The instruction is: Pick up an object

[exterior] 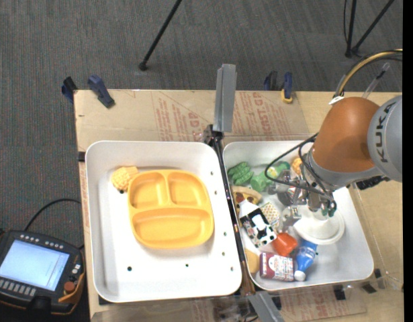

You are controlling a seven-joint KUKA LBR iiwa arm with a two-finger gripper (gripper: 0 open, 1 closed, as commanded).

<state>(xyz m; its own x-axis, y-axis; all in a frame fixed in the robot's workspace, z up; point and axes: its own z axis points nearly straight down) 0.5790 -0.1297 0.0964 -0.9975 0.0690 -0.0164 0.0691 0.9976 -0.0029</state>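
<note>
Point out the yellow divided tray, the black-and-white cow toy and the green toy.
yellow divided tray (171,208): camera view, centre divider.
black-and-white cow toy (260,227): camera view, its body.
green toy (242,173): camera view, its top.

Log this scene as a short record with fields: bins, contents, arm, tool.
left bin: yellow tray with three compartments; small yellow piece touching its upper left corner
right bin: crowded pile, including green toy, cow toy, red can, white bowl
arm: reaches in from the right over the right bin
tool: low over the pile, beside the white bowl; grip unclear
</note>
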